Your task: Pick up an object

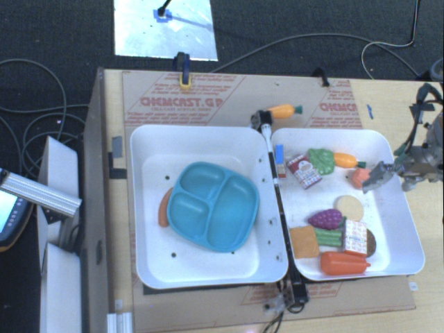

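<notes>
**Claw at right bin's outer edge; toy food crowded in right bin**

Edges and clearance: The claw (380, 174) sits at the right side of the right bin (395, 207), low over its upper right portion. A small orange-red piece (359, 177) lies just beside its tip; whether the fingers are apart or together cannot be told, and contact with that piece cannot be confirmed. Bare bin floor lies along the right wall, below the claw. The two bins touch along a dark central seam.

Containers and contents: The right bin holds, in its upper part, a red-and-white box (303, 171), a green leafy toy (321, 161) and an orange carrot-like toy (345, 161) touching it. Lower down lie a pale round disc (348, 205), purple grapes (325, 219), a tan square slice (304, 241), a green piece (330, 238), a white patterned box (355, 236) and a red toy (344, 263) near the front wall, all packed closely. The left bin (149, 207) holds a blue divided plate (211, 205), slightly rotated, with an orange sausage-shaped toy (164, 207) against its left rim.

Surface and room: The bins rest on a printed cardboard sheet (208, 92) on the desk (388, 92). An orange toy with a green end (284, 110) lies on the cardboard behind the bins. Cables run across the dark floor (48, 19), and a shiny metal sheet (164, 18) lies beyond the desk.
</notes>
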`<state>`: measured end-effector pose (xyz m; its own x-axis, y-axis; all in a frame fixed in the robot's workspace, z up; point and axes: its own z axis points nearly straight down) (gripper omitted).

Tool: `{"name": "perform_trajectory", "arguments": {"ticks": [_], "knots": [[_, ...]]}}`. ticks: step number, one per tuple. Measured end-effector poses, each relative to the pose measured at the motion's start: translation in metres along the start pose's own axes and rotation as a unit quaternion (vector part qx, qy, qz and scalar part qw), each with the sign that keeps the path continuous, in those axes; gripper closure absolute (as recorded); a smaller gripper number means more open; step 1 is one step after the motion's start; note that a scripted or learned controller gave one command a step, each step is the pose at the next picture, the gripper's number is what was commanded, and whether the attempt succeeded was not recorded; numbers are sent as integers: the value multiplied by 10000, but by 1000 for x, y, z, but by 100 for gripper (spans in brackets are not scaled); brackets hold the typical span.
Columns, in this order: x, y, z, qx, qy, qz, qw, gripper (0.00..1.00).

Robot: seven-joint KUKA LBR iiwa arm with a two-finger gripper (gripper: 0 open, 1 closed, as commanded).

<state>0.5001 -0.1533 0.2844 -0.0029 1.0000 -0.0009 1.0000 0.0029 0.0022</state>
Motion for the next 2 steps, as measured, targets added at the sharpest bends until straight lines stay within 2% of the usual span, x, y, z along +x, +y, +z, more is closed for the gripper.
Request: {"name": "perform_trajectory", "arguments": {"ticks": [1, 2], "knots": [[-9, 23, 166, 31, 11, 8, 10000, 0], [23, -6, 194, 9, 6, 9, 10000, 0]]}}
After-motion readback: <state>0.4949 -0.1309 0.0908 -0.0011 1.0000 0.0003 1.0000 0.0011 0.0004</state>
